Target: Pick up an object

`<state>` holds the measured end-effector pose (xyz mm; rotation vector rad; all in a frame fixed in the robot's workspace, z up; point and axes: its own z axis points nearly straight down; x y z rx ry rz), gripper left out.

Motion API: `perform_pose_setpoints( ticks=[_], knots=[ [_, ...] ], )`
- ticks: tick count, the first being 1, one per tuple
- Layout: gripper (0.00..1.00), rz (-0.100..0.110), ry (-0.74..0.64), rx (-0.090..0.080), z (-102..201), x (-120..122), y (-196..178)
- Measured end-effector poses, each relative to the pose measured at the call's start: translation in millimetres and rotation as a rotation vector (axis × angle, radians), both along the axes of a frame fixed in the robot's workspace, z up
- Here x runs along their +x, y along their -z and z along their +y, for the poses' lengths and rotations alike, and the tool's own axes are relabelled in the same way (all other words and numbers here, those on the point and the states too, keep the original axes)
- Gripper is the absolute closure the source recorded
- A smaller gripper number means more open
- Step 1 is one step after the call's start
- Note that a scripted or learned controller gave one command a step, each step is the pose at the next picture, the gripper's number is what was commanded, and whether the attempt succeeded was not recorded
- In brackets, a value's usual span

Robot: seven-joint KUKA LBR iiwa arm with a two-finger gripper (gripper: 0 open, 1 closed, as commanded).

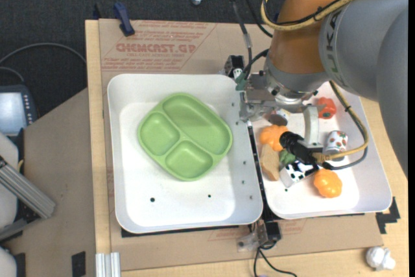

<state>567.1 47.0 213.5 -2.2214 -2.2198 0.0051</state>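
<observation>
We see the arm (373, 23) reaching in from the right, its orange band (305, 6) over the back of the right bin (373, 201). The wrist (285, 84) hangs above that bin's rear left corner, close to the wall it shares with the left bin (123, 159). The wrist hides the jaws from us, so we cannot tell whether they are apart or together, and we see nothing held.

The things to pick lie clustered in the right bin, below and beside the wrist. An orange lump (271, 137) sits just beside the shared wall, with a tan piece (268, 162) in front of it. A black-and-white toy (298, 173) lies next to the tan piece, and an orange fruit (327, 183) lies just right of the toy. A white spotted ball (336, 138) sits farther back. A red piece (327, 107) sits near the rear, partly covered by the arm. A small brown thing (279, 119) shows just under the wrist; we cannot make out what it is.

The left bin holds a green plate (185, 136) with three compartments, lying flat near its middle. Both bins rest on a cardboard sheet (162, 42) with red print on the counter, and a blue clip (123, 17) grips the sheet's far edge.
</observation>
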Motion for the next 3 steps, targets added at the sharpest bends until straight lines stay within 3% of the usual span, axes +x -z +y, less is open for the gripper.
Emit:
perform_pose_setpoints(
  ticks=[1, 2, 3],
  knots=[
    [1.0, 0.002, -0.006, 0.003, 62, -31, 3],
    [1.0, 0.006, -0.01, 0.004, 141, -92, 23],
    [1.0, -0.009, 0.005, 0.0, 88, -30, -3]
  ],
)
